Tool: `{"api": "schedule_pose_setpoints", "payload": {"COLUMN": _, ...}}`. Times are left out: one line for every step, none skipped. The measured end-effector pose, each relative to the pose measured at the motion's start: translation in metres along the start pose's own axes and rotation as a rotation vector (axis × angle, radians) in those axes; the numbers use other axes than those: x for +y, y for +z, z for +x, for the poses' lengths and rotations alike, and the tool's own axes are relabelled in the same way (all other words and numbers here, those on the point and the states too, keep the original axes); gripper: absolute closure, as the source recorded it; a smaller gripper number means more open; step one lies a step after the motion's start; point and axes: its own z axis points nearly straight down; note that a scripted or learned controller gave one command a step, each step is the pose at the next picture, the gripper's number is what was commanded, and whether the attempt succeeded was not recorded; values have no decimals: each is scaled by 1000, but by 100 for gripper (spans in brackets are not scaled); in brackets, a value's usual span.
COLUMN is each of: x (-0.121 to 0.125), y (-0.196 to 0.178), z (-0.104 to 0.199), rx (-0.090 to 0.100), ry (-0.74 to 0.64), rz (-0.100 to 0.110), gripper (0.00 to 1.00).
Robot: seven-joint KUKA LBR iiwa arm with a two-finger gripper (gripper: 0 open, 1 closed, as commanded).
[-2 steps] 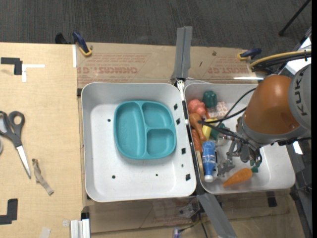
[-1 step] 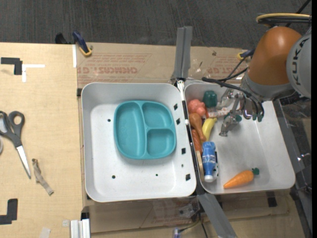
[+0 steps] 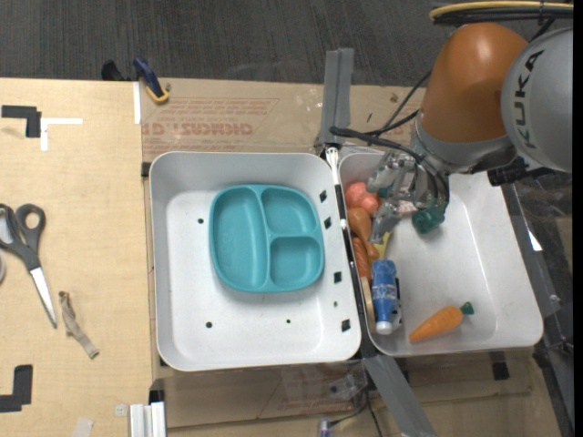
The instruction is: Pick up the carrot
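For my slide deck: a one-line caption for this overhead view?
Gripper hovers at right bin's far-left corner; carrot lies apart near its front.

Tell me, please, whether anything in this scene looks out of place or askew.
Slightly. In the right bin the toys are crammed against the left wall, with a blue bottle among them, while the carrot lies alone near the front. The gripper sits over the crowded pile, away from the carrot. Scissors lie loose on the bench.

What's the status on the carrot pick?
Gripper low at right bin's far left, fingers unclear. Carrot lying free near front wall, well apart from gripper. Blue bottle lies between them, beside carrot.
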Motion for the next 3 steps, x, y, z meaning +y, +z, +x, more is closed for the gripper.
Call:
{"api": "schedule_pose_setpoints", "payload": {"x": -87, "y": 27, "z": 34, "rx": 3, "ry": 77, "rz": 1, "gripper": 0}}
{"api": "schedule_pose_setpoints", "payload": {"x": -90, "y": 86, "z": 97, "rx": 5, "ry": 77, "rz": 1, "gripper": 0}}
{"api": "schedule_pose_setpoints", "payload": {"x": -161, "y": 86, "z": 95, "rx": 1, "ry": 196, "rz": 1, "gripper": 0}}
